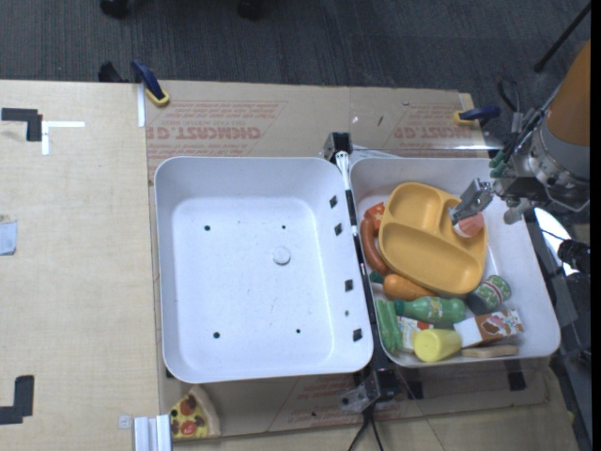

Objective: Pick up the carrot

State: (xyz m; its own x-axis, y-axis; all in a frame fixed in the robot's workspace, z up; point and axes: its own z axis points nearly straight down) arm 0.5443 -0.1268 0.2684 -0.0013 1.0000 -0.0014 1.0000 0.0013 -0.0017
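Note:
The carrot (pixel 404 287) is an orange piece lying in the right bin (pixel 538 280), partly tucked under the lower left edge of a yellow divided plate (pixel 427 247). My gripper (pixel 470 209) hangs over the plate's upper right corner, well up and to the right of the carrot and apart from it. A small reddish-pink item (pixel 469 225) sits on the plate right below the gripper's tip. Whether that item is touched is unclear.
The right bin is crowded: red and orange toy food (pixel 373 230) left of the plate, a green bottle (pixel 434 309), a yellow cup (pixel 436 345), a green can (pixel 491 292) and a small carton (pixel 498 325). The left bin (pixel 178 252) lies beside it. A pizza-slice toy (pixel 190 417) lies on the bench.

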